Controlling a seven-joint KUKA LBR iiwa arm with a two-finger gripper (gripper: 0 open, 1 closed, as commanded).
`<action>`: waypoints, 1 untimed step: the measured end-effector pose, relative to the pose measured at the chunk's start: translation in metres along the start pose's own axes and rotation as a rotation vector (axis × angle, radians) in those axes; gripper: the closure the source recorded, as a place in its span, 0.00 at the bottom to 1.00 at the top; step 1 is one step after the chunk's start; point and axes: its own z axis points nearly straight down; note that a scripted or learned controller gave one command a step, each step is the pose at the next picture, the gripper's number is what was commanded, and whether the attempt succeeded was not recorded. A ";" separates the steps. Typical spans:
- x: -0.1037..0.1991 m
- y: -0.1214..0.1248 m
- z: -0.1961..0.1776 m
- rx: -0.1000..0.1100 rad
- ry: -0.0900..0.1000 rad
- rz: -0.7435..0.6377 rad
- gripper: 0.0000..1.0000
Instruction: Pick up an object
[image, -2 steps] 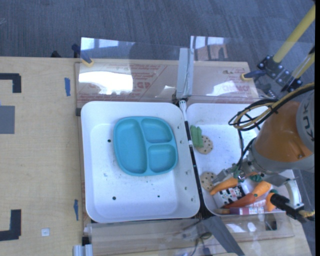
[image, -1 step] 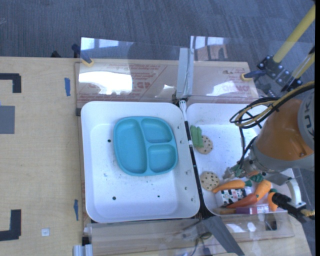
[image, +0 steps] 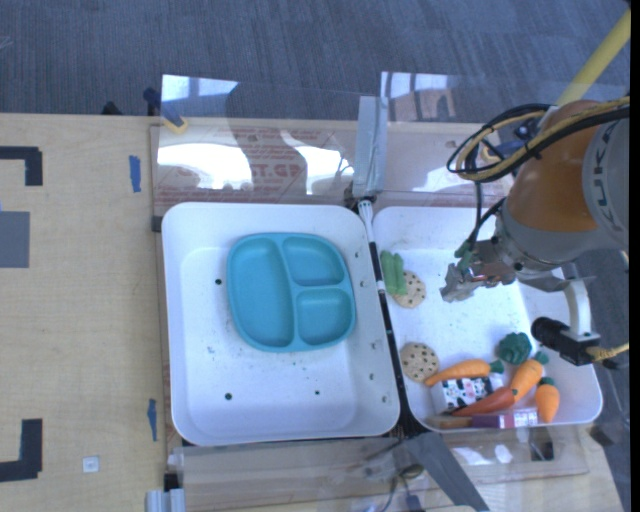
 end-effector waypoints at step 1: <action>-0.001 -0.002 0.003 0.007 0.000 0.002 0.00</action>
